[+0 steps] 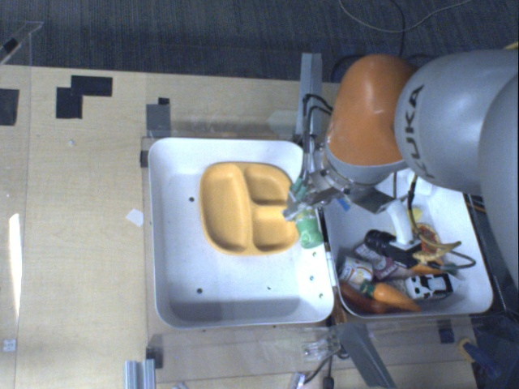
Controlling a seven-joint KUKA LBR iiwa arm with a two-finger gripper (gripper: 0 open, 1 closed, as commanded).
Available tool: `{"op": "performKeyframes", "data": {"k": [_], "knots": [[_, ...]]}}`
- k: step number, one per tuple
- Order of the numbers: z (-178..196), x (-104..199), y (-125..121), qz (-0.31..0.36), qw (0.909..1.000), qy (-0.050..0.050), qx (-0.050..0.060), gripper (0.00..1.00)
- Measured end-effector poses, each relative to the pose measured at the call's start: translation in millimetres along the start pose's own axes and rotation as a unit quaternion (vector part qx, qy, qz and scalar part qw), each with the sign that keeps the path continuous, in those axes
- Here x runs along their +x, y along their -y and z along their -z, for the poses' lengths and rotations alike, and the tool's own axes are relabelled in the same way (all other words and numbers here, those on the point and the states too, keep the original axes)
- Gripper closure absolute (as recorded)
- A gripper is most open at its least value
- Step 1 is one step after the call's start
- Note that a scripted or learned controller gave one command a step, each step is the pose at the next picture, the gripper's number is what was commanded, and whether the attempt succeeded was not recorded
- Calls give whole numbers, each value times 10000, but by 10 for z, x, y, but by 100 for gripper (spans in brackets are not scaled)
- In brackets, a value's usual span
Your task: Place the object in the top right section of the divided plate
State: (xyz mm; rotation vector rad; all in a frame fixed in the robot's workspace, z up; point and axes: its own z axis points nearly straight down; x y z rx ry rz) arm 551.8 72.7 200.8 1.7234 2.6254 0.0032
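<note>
Camera view: gripper (302, 205) at divided plate (246, 207), clutter (397, 270) beside.

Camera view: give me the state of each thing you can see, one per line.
Yellow divided plastic plate: upright in the left white bin, sections bare.
Green object: at the plate's right edge, under the gripper; hold unclear.
Pile of small objects: lying jumbled in the right white bin.

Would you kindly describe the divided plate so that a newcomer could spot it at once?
Look in the left white bin. The divided plate lies in its upper middle. It is mustard yellow with three sunken sections, unlike the small green object at its right edge.
</note>
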Motion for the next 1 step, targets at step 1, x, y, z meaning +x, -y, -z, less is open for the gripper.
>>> {"op": "performKeyframes", "data": {"k": [1], "knots": [[1, 1, -1, 3, 10000, 0, -3, 0]]}}
